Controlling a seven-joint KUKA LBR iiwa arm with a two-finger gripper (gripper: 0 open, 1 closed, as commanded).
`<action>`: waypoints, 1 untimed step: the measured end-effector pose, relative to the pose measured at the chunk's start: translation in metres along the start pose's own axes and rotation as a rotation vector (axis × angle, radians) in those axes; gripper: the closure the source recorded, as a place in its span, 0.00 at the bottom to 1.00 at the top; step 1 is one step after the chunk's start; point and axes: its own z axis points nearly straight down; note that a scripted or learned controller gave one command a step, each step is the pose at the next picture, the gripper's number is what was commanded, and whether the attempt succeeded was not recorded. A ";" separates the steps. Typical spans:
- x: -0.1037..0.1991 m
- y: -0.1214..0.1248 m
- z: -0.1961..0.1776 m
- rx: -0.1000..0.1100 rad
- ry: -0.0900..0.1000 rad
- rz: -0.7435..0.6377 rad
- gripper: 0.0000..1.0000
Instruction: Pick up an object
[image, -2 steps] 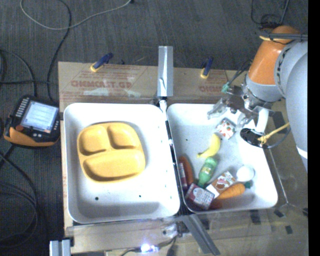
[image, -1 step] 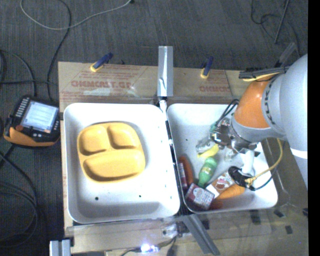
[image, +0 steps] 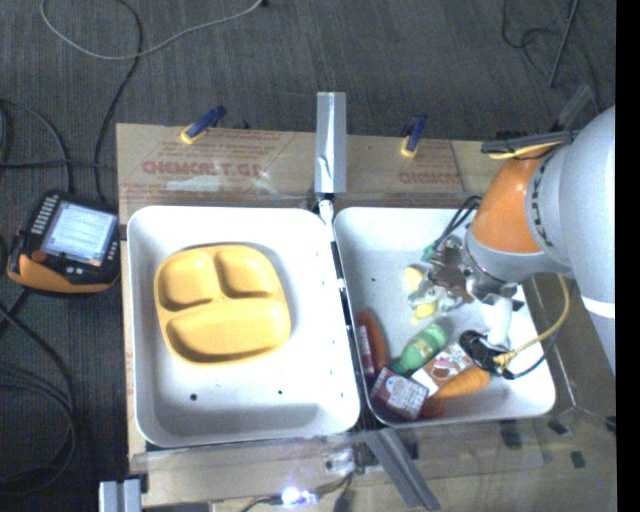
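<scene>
Gripper (image: 440, 285) is low in the right bin (image: 385, 240), can't tell its state. Just below it: green bottle (image: 422, 348), carrot (image: 462, 383), red packet (image: 398, 393). Yellow tray (image: 222, 302) fills the left bin (image: 150, 400). Cardboard (image: 230, 165), pendant (image: 68, 243), dark carpet (image: 200, 60) beyond.

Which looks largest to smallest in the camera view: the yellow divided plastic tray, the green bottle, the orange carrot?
1. Yellow divided plastic tray, by far the largest.
2 and 3. Green bottle and orange carrot look about alike in length; the carrot is partly hidden by cables, so no firm ranking.
</scene>
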 end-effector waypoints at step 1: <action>0.065 0.054 -0.082 0.000 -0.004 0.102 1.00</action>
